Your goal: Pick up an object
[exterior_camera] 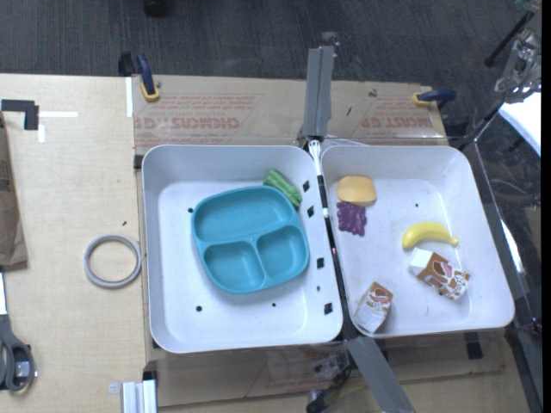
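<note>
Lying nearest on the wooden bench (69, 188), at its left edge, is a pair of scissors (12, 361), and a little farther back a grey ring (112, 259) rests flat, well apart from the left bin (164, 317). In the right bin (482, 308) the nearest thing is a small carton (373, 306), tilted against the near left corner. Just beyond it to the right a brown and white packet (441, 275) lies flat, with a banana (429, 233) just behind it, close but whether touching I cannot tell. Farther back, near the wall between the bins, purple grapes (351, 218) sit just in front of a yellow-orange lump (356, 189), the two apparently touching. In the left bin a blue three-part tray (250, 239) lies in the middle, turned at a slant, and a green ridged piece (282, 186) lies at its far right corner, against the tray's rim. Behind both bins a cardboard sheet (215, 110) is held by a clamp (146, 80) on the left and another (430, 98) on the right. Whether the gripper is released, clenched or grasping anything I cannot tell.
</note>
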Robot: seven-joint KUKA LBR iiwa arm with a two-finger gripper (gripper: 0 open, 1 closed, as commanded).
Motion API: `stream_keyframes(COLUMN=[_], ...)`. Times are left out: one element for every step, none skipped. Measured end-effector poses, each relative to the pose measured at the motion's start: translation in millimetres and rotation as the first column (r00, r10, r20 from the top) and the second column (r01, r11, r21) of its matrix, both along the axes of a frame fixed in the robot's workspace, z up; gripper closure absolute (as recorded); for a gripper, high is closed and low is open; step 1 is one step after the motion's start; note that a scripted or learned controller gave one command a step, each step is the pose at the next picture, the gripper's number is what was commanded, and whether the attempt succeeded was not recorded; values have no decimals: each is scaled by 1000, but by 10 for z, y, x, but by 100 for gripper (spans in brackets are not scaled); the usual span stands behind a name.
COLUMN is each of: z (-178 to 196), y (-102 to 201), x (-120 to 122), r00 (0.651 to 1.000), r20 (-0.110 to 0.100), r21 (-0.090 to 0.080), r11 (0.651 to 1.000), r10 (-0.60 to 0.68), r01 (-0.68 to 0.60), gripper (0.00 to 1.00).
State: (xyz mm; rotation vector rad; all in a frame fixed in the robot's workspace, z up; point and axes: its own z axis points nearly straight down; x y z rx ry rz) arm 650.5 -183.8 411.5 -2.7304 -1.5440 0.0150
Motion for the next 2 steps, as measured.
stream_keyframes(z=[-586,93], y=[-277,-262], x=[-6,103], r00=[1000,869], r20=[0,5], r21=[0,3], r11=[1000,869], r10=[15,495], r01=[-15,-495], gripper=[100,100])
